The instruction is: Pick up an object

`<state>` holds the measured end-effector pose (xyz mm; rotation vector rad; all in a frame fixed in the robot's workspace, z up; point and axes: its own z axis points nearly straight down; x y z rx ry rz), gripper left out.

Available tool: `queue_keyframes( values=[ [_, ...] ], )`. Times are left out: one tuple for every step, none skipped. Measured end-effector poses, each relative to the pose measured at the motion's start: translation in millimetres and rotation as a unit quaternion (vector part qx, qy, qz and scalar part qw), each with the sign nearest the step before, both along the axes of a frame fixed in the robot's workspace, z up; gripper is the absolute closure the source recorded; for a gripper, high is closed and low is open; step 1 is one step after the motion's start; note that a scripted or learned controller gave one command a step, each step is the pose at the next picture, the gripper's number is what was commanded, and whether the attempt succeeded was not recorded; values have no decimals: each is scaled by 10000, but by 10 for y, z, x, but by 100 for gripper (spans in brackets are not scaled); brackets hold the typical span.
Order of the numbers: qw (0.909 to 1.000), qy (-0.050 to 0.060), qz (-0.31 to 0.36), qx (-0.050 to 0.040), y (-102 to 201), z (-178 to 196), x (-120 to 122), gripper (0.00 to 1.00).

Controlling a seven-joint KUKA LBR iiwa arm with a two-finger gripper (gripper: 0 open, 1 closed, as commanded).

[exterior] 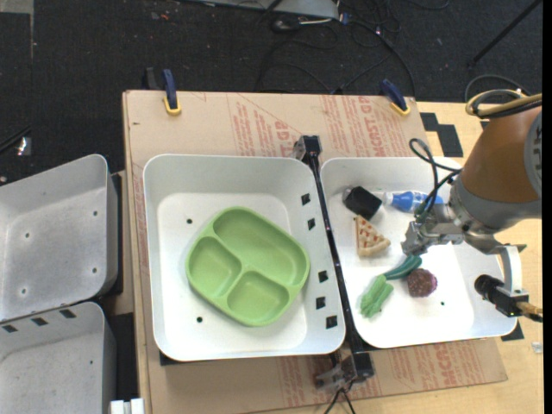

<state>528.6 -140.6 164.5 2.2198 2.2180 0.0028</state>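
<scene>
My gripper (415,247) hangs low over the middle of the right bin (457,330), reaching in from the right. Just below its tip lies a teal curved piece (402,270), touching or nearly touching it. A dark purple berry-like lump (421,283) sits beside that piece, and a green leafy toy (376,295) lies to the lower left. A toy pizza slice (372,236) rests left of the gripper. A black block (363,202) and a blue object (405,201) lie toward the bin's far side.
The left bin (164,231) holds a green divided plate (248,266). A black divider rail (326,240) runs between the bins. The arm's grey and orange body (504,166) overhangs the right bin's right side. White panels (52,231) lie far left.
</scene>
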Motion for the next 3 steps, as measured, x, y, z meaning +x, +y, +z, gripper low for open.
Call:
queue_keyframes(
  values=[
    [10000, -5, 20, -2, 24, 558, 106, 100],
    [10000, 9, 18, 1, 24, 737, 112, 100],
    [10000, 8, 41, 9, 478, 771, 269, 100]
  ],
)
